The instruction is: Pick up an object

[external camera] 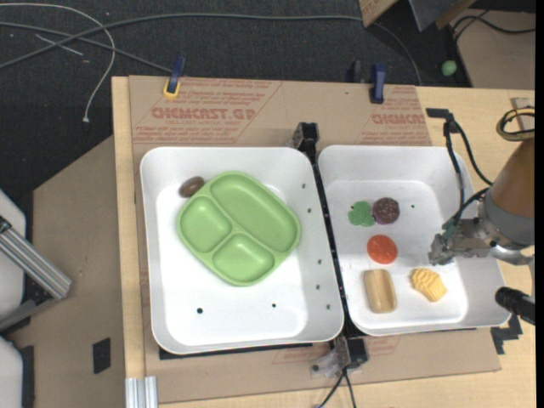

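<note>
Gripper (pixel 444 250) sits low over the right edge of the right bin (pixel 399 320), arm (pixel 517 195) coming in from the right with the orange band visible above the wrist. Can't tell the gripper's state, too small and dark to read, and nothing is visibly held in it.

Closest item: yellow ridged piece (pixel 430 284), just below and slightly left of the gripper, lying on the bin floor, apart from it. Left of that, a tan bread-roll-shaped object (pixel 380 290), lying lengthwise, near the bin's front wall. Above the roll, a red-orange round object (pixel 382 248), close to it but whether they touch is unclear. Further up, a green leafy-looking piece (pixel 361 214) and a dark maroon round object (pixel 387 210) side by side, touching or nearly so.

Left bin (pixel 170 313): green divided plate (pixel 239 226) with three compartments, sitting rotated near the middle. A small brown oval item (pixel 192 186) lies just off the plate's upper-left rim, on the bin floor.

Both bins rest on a cardboard sheet (pixel 212 109) on the bench, held by two blue clamps (pixel 176 75) at the far edge.
</note>
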